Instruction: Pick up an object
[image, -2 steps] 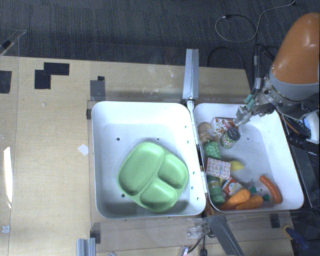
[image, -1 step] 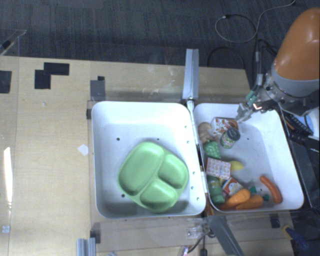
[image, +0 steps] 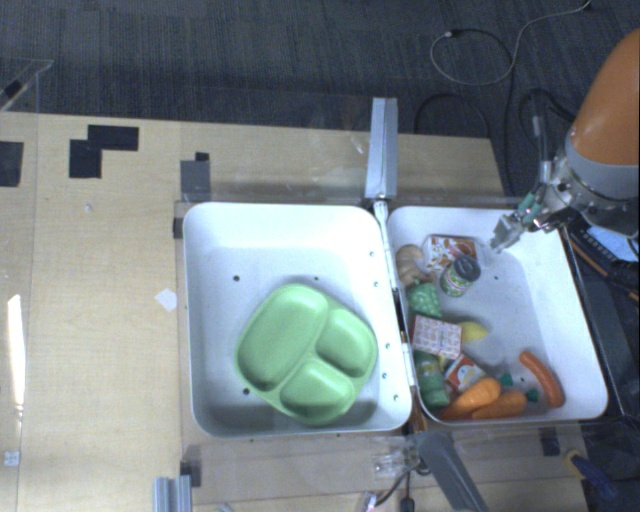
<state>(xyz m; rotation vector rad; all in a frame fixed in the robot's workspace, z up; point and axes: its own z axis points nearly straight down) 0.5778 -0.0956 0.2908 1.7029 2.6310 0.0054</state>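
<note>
My claw (image: 503, 233) hovers at the right bin's (image: 585, 330) far edge; I cannot tell its grip state. The small can (image: 459, 277) stands just down-left of it, nearest pick.

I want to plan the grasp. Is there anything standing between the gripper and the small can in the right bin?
Nothing visible stands between them. The gripper is over the upper part of the right bin, and the small can lies just to its lower left with bare bin floor between. A red-and-white packet touches the can's far side.
</note>
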